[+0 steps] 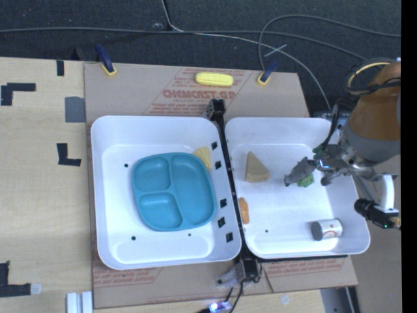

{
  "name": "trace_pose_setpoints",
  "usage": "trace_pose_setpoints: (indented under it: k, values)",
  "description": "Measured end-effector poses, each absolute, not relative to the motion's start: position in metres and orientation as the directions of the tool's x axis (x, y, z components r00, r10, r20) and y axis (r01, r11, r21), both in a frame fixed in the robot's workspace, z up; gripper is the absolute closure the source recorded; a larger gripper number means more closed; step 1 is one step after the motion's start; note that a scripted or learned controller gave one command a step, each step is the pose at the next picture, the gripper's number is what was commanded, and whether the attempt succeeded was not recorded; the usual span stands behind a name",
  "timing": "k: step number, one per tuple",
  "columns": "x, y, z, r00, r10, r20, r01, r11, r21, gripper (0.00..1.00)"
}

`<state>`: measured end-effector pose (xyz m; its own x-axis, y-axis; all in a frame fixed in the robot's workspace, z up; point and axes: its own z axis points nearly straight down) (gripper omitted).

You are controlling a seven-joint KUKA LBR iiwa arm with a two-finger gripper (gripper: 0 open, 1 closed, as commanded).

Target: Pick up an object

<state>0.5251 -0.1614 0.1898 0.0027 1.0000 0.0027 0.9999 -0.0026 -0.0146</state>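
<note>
Green object [305, 181], small and hard to identify, sits in the right bin [287, 240] near its right side, right at the tips of the fingers [296, 173]. Whether they are spread or pinching it I cannot tell. A tan wedge [255, 168] lies to its left, an orange piece [244, 210] rests by the divider, and a grey cylinder [326, 229] lies near the front right corner. The left bin [111, 175] holds a blue divided plate [173, 191] with a yellow piece [203, 156] beside it. A yellow corn cob [214, 79] lies on the surface [39, 175] behind the bins.
</note>
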Motion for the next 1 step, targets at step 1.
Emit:
trace_pose_setpoints:
  k: [1]
  values:
    - [0.5284, -0.1611, 0.1966, -0.001, 1.000, 0.000, 1.000, 0.001, -0.002, 0.00]
